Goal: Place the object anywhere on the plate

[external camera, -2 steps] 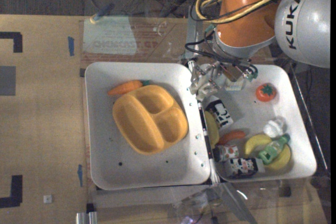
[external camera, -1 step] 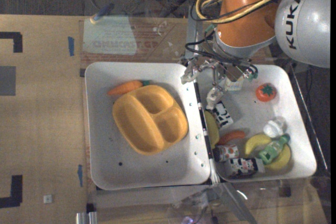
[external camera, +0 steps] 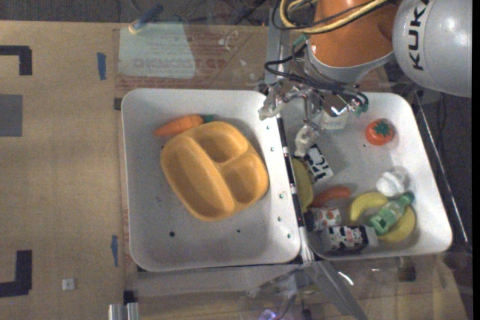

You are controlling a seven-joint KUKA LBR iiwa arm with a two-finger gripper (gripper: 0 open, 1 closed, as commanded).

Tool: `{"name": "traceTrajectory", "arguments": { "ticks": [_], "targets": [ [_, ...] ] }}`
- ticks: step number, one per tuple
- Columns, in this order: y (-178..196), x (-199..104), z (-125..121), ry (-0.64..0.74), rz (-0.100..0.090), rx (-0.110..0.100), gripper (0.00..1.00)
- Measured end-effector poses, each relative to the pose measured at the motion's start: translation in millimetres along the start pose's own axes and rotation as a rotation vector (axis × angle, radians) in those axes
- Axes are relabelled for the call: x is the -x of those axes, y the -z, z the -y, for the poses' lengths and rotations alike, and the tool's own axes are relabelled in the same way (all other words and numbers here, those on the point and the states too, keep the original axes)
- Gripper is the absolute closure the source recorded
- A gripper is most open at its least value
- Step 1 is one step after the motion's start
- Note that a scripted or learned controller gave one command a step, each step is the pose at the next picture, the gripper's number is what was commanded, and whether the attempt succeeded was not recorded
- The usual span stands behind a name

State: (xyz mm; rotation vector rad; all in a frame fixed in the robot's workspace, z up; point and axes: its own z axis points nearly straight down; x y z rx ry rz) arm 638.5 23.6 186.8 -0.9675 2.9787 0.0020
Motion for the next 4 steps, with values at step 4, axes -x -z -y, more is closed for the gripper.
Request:
{"name": "traceTrajectory", "arguments": {
  "ticks": [4],
  "targets": [
    [0.0,0.0,0.0,0.0,0.0,0.0,0.0]
  ]
}}
